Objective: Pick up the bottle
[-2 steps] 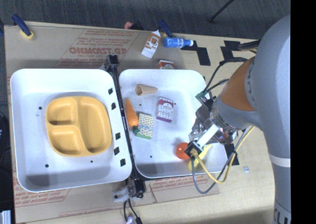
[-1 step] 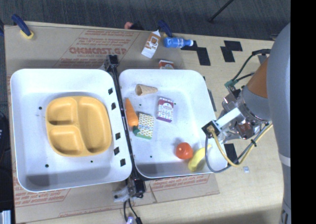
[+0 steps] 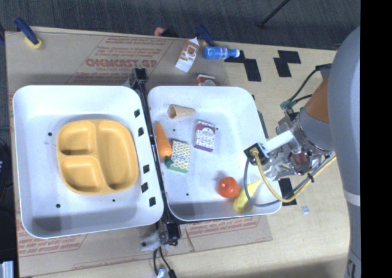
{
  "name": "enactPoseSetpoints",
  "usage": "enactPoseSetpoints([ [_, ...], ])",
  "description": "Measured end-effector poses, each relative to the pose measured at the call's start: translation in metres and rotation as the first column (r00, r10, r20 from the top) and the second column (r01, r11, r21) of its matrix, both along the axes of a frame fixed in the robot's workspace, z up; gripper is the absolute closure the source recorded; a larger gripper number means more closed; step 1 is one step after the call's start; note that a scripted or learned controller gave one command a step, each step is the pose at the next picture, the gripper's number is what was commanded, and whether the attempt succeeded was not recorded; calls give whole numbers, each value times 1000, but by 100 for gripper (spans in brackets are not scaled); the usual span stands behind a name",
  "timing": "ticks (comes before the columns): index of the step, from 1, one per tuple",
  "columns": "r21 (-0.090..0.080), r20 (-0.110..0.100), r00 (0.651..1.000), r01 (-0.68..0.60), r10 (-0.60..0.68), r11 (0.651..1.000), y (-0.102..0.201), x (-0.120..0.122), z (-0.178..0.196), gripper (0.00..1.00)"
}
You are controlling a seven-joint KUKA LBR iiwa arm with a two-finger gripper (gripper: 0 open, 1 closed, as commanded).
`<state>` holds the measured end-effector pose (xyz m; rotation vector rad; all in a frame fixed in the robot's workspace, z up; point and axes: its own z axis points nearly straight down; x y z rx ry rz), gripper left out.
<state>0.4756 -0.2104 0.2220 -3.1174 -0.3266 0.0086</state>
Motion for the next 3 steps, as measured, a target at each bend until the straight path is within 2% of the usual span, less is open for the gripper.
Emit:
enactPoseSetpoints([
  [1,0,0,1000,0,0,1000,0,0,-8,100],
  [2,-1,1,1000,-1,1,1000,16,0,-18,100],
  [3,-3,3,998,-58,58,998,0,0,-10,100],
])
